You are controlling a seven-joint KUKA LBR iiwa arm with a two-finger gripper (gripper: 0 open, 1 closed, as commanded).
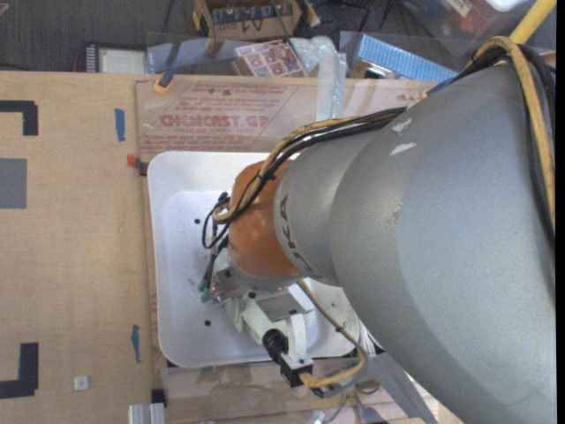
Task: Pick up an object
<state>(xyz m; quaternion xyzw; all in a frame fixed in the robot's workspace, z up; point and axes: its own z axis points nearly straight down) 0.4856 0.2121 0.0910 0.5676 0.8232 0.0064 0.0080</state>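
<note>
One gripper (214, 283) hung low over the white bin (172, 228), open or closed could not be told; a small greenish item (205, 294), possibly the object, lay just beside its left edge.

Even bright light, soft shadows, sl. grainy

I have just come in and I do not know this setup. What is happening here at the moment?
A grey robot arm with an orange band reaches from the right down into a shallow white bin on the bench. Its wrist hangs low over the bin floor and hides most of it. From this camera I cannot tell whether it has picked up anything, so the picking is not confirmed.
</note>
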